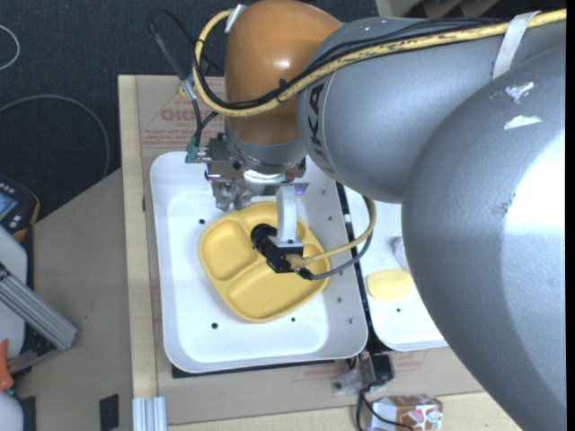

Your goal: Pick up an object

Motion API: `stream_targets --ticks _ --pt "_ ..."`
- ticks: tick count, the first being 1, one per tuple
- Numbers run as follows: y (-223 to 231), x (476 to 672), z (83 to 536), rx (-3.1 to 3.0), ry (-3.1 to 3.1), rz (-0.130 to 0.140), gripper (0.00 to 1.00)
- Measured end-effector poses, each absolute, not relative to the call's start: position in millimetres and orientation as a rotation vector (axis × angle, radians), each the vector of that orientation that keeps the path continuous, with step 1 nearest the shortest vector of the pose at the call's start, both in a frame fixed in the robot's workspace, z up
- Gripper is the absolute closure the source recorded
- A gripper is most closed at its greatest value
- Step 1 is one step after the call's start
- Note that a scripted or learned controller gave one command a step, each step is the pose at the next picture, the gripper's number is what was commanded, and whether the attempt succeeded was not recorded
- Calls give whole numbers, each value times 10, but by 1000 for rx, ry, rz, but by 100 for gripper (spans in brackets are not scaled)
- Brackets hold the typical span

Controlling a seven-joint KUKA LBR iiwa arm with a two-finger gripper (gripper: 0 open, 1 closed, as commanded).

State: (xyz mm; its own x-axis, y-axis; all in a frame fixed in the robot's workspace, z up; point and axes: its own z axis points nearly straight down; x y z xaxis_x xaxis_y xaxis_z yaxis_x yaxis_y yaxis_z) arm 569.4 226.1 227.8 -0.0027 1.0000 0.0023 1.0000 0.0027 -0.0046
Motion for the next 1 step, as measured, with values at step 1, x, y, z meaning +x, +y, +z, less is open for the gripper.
stream_targets --ticks 1 --pt "2193 5926 2519 -2224 -2222 -6 100"
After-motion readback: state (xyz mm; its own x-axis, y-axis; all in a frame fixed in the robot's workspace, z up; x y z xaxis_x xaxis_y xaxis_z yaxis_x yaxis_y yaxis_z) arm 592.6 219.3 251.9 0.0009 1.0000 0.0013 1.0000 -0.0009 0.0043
